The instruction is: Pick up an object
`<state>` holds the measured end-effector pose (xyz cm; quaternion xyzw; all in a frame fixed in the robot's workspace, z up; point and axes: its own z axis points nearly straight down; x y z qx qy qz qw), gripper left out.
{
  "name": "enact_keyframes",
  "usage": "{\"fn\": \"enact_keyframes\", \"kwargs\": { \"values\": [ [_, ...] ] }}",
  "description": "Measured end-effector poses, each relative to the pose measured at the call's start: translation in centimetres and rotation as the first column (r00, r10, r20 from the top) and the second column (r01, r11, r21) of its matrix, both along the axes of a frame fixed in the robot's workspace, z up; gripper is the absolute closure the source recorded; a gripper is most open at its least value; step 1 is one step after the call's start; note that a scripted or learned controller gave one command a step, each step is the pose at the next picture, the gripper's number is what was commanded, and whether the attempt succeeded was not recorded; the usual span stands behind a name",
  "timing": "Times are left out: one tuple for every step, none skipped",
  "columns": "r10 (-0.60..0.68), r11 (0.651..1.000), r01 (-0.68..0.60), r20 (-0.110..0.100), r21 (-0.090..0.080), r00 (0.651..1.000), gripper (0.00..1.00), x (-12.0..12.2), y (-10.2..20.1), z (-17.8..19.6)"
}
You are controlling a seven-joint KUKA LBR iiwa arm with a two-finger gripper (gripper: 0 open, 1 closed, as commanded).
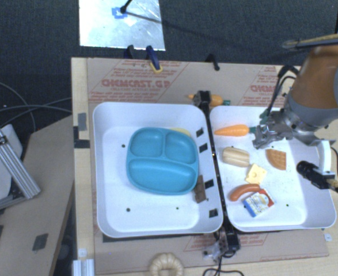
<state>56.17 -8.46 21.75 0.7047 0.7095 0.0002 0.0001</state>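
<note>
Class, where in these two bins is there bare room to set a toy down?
Left bin: bare floor all around the blue plate, widest along the near wall. Right bin: crowded mid-bin around carrot, bread, cheese and sausage; free near its right corner.

You can make out red printed lettering on the brown cardboard sheet [135, 76] under the bins, just above the left bin, seen reversed and too blurred to spell out. Similar red print near the right bin is unreadable.
</note>
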Motion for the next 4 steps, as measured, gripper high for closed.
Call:
{"fn": "enact_keyframes", "kwargs": {
  "values": [
    [0.001,1.0,-0.001,0.0,0.001,1.0,1.0,-1.2,5.2,-0.2],
    [0.002,1.0,-0.002,0.001,0.002,1.0,1.0,-3.1,8.3,1.4],
    [0.0,1.0,0.0,0.0,0.001,1.0,1.0,-4.1,8.9,1.5],
    [-0.006,1.0,0.006,0.0,0.0,1.0,1.0,-4.0,8.0,1.4]
  ]
}}
